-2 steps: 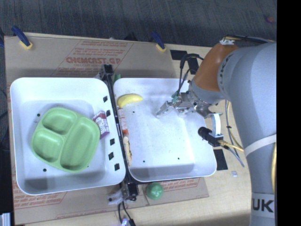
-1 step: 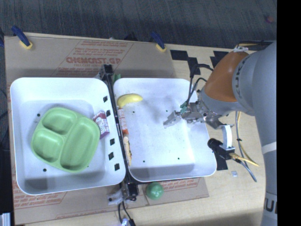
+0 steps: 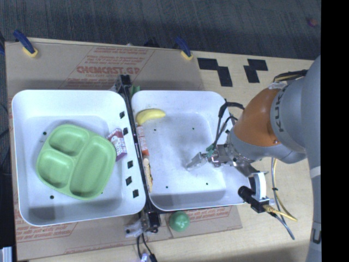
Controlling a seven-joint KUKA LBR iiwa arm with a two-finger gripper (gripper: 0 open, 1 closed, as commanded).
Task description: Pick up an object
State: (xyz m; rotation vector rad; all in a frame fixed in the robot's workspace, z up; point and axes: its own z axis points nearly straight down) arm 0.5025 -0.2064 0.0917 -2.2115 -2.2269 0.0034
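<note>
Right now I see the gripper [image 3: 195, 161] low in the right bin [image 3: 180, 198], fingers seemingly parted, nothing between them, though the view is blurry. Banana [image 3: 150, 115] lies at ten o'clock from it, well apart. Green plate [image 3: 76, 160] sits in the left bin [image 3: 27, 206].

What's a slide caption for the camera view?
Arm's end effector low in the right bin away from the banana; green tray in the left bin.

Banana [image 3: 150, 115]: yellow, lying flat, upper left corner of right bin. Green divided tray [image 3: 76, 160]: flat, centre of left bin.
</note>
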